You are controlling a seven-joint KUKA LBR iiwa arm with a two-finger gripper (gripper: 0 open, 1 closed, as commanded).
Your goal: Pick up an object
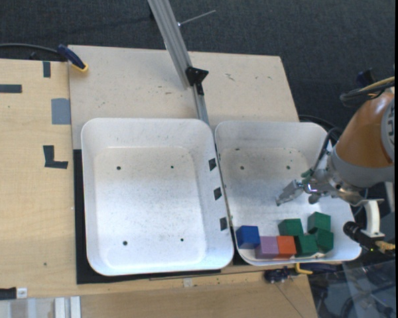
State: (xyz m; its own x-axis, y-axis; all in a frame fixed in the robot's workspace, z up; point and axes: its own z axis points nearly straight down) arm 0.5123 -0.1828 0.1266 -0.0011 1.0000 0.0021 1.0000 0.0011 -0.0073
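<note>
Several small blocks lie along the front edge of the right bin (265, 144): a blue one (248, 236), a purple one (269, 246), an orange one (286, 245) and a cluster of green ones (312, 234). My gripper (288, 193) hangs over the right half of this bin, just behind the green blocks and apart from them. I see no block in it. The arm's orange band (366, 134) sits above the bin's right rim.
The left bin (146, 197) stands beside the right one, their rims touching. A slanted metal rail (176, 42) runs from the top down to the gap between the bins. A blue and yellow tool (73, 57) lies on the bench at the back left.
</note>
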